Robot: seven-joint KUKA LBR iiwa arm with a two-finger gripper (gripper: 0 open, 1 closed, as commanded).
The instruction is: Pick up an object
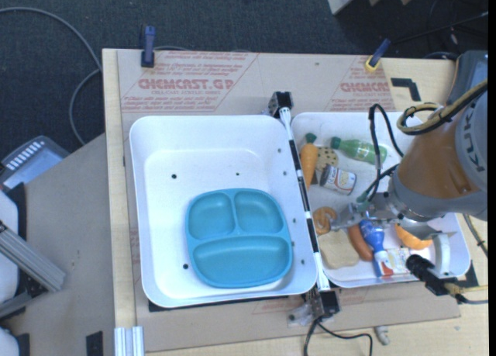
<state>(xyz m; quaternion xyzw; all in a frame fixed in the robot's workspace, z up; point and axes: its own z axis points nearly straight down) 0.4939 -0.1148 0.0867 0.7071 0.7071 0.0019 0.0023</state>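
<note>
**Arm low over the crowded right bin**

Two white bins sit side by side on a brown bench. In the left bin (155, 153) lies a blue divided plate (239, 236), with bare floor around it. The right bin (457, 265) is crowded: an orange carrot (309, 164), a green bottle (358, 149), a small jar (339, 181), a pretzel-like piece (323, 219) and a flat beige slice (339, 250). The gripper (372, 232) is low over the front part of this bin, just above a blue-and-white tube (380, 254) and an orange sausage-like piece (360, 244). Whether the gripper is spread or closed cannot be told. The objects lie close to the bin's front wall, and the arm (434, 168) covers the right side.
</note>
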